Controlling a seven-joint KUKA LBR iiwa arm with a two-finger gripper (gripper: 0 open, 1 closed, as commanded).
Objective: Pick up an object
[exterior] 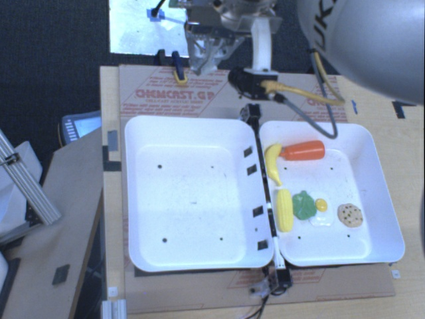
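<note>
Looming closest to the lens, the grey KUKA arm [358,25] fills the upper right corner. Its gripper [206,57] hangs over the far edge of the bench [80,198], beyond the back rim of the left white plastic bin [133,198]. Whether it is open or closed cannot be told from this angle, and nothing is seen in its grasp. Just beside it, a yellow cable [302,93] and a grey one trail from a black fitting toward the arm.

Below lies a brown cardboard sheet printed in red [166,93], which carries both bins. The pickable pieces all sit in the right white plastic bin [385,198], well apart from the gripper. A yellow toy banana [272,163] lies by the divider, its top touching an orange toy carrot [303,151]. Nearer the front, a yellow toy corn cob [284,209] lies along the divider, with a green leafy toy piece [304,205] touching it. A small white fried-egg toy with a yellow yolk [321,209] comes next, then a round tan chocolate-chip cookie toy [350,214] — each flat on the bin floor.
</note>
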